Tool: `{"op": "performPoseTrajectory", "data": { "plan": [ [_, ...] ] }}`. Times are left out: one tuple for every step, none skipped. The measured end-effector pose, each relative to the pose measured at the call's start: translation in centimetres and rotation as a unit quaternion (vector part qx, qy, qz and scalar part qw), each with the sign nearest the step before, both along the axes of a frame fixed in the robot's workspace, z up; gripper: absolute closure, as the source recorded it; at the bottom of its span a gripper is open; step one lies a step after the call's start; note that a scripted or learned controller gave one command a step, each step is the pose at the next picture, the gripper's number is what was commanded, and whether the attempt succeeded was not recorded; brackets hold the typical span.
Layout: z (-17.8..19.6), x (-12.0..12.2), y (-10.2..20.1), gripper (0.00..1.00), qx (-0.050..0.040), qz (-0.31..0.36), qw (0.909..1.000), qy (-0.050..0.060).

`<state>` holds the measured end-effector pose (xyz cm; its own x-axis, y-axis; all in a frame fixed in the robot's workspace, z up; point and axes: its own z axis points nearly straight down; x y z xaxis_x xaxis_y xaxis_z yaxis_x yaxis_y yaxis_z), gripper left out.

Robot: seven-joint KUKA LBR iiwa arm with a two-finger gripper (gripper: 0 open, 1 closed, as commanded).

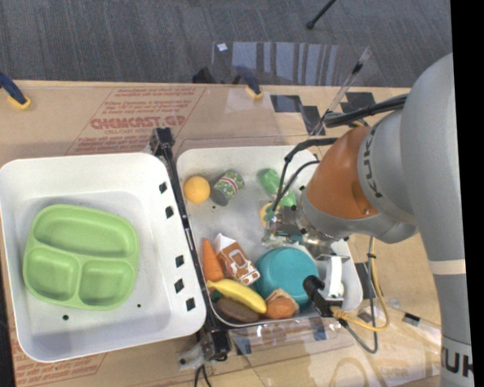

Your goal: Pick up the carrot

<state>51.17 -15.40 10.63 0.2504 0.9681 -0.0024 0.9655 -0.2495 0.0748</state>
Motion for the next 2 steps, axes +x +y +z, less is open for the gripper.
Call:
{"op": "performPoseTrajectory", "data": {
  "plan": [
    [-1.2, -3.1, 3.0, 1.0, -0.0048, 0.29, 0.9563, 0.034],
    [-1.3, -0.4, 3.1, 1.0, -0.0192, 0.612, 0.7899, 0.036]
  ]
}}
